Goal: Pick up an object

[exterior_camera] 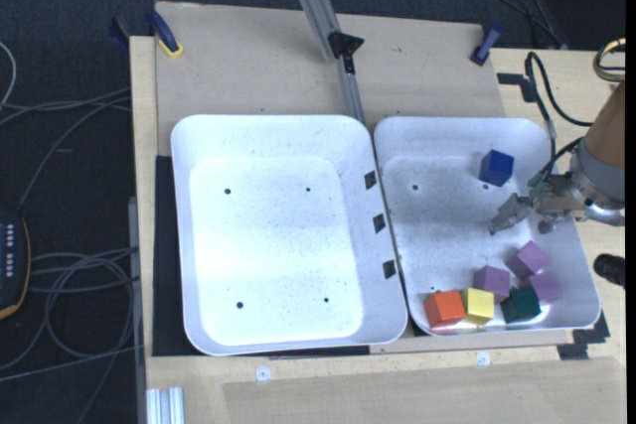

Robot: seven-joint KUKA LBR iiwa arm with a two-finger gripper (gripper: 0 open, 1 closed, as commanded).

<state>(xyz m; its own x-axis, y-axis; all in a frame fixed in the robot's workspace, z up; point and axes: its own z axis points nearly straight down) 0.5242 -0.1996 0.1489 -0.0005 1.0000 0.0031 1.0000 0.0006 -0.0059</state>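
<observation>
My gripper [521, 219] reaches in from the right and hangs over the middle of the right bin [437, 213]. Its fingers are spread open with nothing between them. A blue cube [496, 167] sits just up and to the left of the gripper, apart from it. Below the gripper lies a purple block [531, 258]. Along the bin's near edge cluster an orange block [446, 307], a yellow block [480, 304], a dark green block [519, 305] and two more purple blocks [491, 279] [545, 287].
The left bin [268, 233] stands beside the right one, with black clips [378, 223] on the shared rim. A slanted metal rod [318, 5] runs down to the back of the bins. Cables lie on the floor at the left.
</observation>
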